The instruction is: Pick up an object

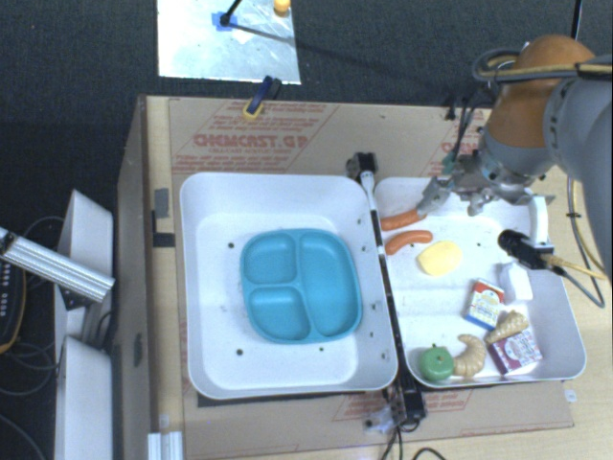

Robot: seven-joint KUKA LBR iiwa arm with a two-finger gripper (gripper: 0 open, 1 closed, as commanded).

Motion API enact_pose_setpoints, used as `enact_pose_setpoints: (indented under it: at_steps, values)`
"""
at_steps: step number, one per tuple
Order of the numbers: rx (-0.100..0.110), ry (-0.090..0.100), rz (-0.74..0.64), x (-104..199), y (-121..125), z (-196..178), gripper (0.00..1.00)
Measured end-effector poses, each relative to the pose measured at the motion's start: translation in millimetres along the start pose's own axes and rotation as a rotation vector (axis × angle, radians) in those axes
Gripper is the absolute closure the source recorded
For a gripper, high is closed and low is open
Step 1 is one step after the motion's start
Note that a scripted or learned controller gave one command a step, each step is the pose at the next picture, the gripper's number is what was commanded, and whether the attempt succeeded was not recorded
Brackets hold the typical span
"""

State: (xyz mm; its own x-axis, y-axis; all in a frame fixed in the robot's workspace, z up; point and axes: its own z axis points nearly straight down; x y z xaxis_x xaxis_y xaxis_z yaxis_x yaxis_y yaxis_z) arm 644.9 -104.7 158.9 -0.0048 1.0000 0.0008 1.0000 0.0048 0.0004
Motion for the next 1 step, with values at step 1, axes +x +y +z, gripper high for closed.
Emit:
enact_pose_setpoints:
  at_steps: [1]
  values:
    - [0.0,-0.001,0.003,-5.2,-28.4,14.6,0.0]
